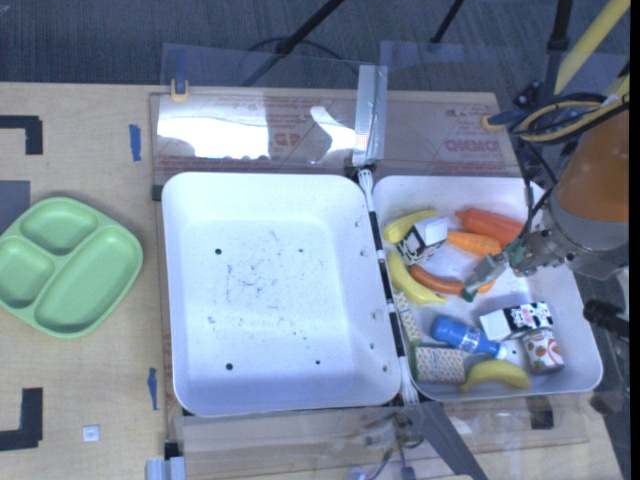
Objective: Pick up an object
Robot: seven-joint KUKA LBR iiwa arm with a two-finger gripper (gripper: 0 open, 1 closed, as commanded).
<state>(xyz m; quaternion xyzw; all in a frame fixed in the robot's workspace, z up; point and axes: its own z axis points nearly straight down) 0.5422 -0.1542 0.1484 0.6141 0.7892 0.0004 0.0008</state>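
Note:
The right bin [585,298] holds several small objects. A yellow banana [402,229] and a white tag [431,234] lie at its upper left. Orange carrot-like pieces [488,224] lie along the top, and an orange sausage shape [436,282] sits mid-bin. A blue bottle [459,334], a white block [495,323], a black-and-white box [531,316], a red-and-white can [541,350] and a second banana [498,374] lie lower down. My gripper [492,268] hangs low over the bin's middle, just right of the orange pieces and above the white block.
The left bin [190,208] stands beside the right one, with a metal divider post [369,113] behind their shared edge. A green divided plate [66,265] rests on the bench at the far left. Cables and the arm's orange band [600,168] hang at the right.

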